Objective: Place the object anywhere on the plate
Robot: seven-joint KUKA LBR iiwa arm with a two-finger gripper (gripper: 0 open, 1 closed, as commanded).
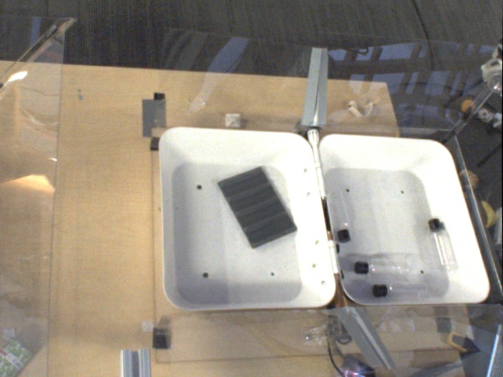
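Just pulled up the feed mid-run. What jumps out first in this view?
The dark grey ribbed plate lies at an angle on the floor of the left bin, standing out sharply against the white. In the right bin, several clear tubes with black caps lie scattered along the near and right side, hard to make out against the floor.

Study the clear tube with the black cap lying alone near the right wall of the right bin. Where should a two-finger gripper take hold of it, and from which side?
Grip the clear tube at mid-body, probably from straight above, with the fingers across its narrow width. It lies flat, running roughly along the right bin's wall, its black cap at the upper end, so the fingers likely have little room on the wall side.
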